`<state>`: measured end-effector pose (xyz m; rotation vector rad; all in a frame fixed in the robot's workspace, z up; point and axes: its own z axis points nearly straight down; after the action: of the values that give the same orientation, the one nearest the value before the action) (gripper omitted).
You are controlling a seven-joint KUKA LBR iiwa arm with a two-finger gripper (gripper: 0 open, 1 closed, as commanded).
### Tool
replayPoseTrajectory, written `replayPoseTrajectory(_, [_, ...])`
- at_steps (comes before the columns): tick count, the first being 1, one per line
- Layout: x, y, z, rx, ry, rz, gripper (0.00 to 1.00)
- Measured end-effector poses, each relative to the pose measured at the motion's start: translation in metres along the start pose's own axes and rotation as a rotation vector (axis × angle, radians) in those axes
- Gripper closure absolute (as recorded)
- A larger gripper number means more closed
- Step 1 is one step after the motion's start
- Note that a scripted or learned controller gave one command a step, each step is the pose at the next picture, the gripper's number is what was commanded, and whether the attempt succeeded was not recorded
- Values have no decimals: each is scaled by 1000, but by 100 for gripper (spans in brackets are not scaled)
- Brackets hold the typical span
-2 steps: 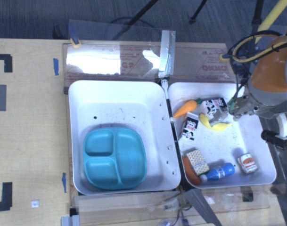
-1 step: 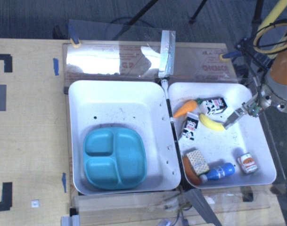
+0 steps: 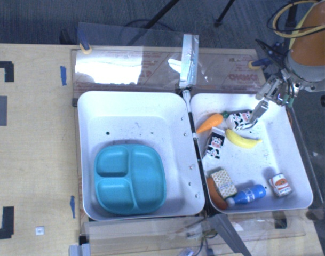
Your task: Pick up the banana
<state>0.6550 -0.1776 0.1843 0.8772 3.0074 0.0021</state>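
So the grey KUKA arm (image 3: 306, 63) comes in from the right edge of the camera view, up near the top corner, with its orange band (image 3: 310, 36) sitting just above the wrist (a yellow cable loops over the top of it). From there the wrist angles down and to the left. The two-finger metal gripper (image 3: 254, 120) hangs off the end at a slant, long thin fingers (image 3: 261, 111) pointing down-left, tips low over the right-hand side of the setup. Whether those fingers are spread or closed, honestly can't make it out.
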Motion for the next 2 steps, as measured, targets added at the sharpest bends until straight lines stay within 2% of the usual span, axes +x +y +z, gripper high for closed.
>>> replayPoseTrajectory(1, [36, 13, -107, -1, -1, -250, 0])
replayPoseTrajectory(2, [36, 13, -107, 0, 0, -250, 0])
